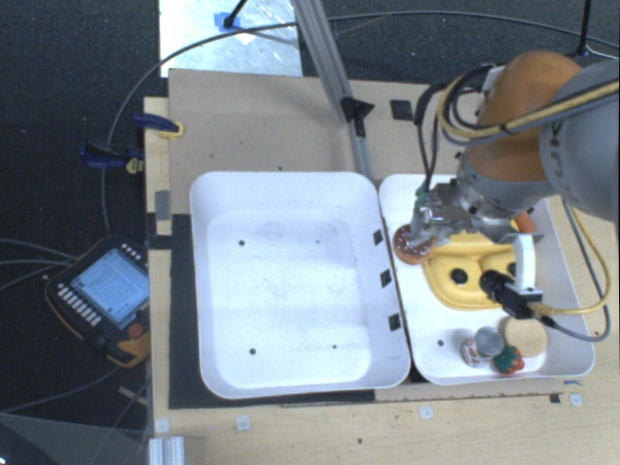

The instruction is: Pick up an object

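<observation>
My gripper (424,229) hangs low over the upper left part of the right bin (572,356), under the grey wrist and orange band. Its tip is right above or touching a brown round disc (409,248) by the bin's left wall; contact cannot be judged. A yellow moulded object with dark holes (467,275) lies just right of the disc, partly beneath the arm. At the bin's front lie a small silvery piece (477,347), a green piece (506,360) and a tan round block (525,331). A bit of orange (524,224) peeks out behind the wrist.
The left bin (208,260) stands beside the right one, with a shared wall between them. A metal pole (325,46) slants in from the top. A teach pendant (102,294) rests left of the bench. Yellow and black cables (572,308) loop over the right bin.
</observation>
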Tool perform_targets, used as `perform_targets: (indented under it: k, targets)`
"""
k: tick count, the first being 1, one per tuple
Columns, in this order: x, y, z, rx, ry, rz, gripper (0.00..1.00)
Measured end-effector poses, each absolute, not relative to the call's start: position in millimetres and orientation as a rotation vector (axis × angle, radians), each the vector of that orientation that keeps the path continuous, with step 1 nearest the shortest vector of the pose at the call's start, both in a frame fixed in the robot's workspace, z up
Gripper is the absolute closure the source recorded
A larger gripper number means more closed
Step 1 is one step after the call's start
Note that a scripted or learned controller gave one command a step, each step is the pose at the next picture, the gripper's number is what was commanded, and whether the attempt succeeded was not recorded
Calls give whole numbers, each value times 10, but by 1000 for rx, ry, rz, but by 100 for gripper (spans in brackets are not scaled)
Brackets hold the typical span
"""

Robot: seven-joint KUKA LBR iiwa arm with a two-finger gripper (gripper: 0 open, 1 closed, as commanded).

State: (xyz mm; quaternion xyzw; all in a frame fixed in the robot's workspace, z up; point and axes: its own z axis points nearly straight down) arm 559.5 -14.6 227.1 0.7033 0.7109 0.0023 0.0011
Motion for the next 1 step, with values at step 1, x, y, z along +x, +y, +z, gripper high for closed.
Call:
perform_targets:
  k: [1]
  targets:
    - [5833, 290, 2350, 2209, 2232, 7, 100]
